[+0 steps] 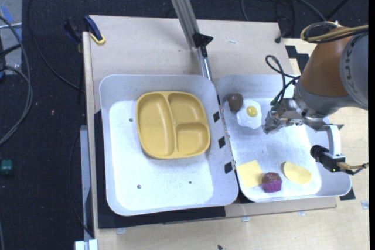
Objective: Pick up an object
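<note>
We look down on two shallow white bins side by side. The left bin [117, 184] holds a yellow plastic divided tray [173, 125]. The right bin [275, 155] holds small toy foods: a white-and-yellow fried egg [250, 114], a brown rounded piece [235, 102], a flat pale yellow square [249, 173], a purple lump [271, 182] and a yellow oval slice [297, 173].

The grey arm with its orange band reaches in from the right, and its two-finger gripper [270, 124] hangs low just beside the fried egg. We cannot tell how far its tips are parted, and we see nothing between them.

We judge the egg, the nearest thing, to be light, stiff and smooth, and so likely to slip. Its flat white rim gives little purchase; pinching across the raised yolk or across the narrowest width looks the safer hold.
</note>
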`<action>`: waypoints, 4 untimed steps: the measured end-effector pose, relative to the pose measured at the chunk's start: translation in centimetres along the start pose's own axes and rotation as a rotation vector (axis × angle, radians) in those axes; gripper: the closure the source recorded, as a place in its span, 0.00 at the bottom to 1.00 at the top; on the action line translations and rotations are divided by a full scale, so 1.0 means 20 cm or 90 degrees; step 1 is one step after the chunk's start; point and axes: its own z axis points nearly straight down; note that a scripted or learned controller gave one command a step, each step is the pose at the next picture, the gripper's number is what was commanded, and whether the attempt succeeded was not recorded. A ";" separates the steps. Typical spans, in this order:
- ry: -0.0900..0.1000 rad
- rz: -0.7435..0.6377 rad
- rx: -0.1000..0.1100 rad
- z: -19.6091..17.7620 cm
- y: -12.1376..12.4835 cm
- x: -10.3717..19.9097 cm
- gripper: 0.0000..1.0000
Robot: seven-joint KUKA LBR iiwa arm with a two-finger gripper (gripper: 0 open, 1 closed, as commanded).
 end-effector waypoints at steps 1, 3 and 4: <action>-0.001 0.000 -0.002 -0.27 0.01 0.00 1.00; 0.001 -0.004 0.001 -0.31 0.06 0.59 1.00; 0.001 -0.003 0.000 -0.38 0.11 0.83 1.00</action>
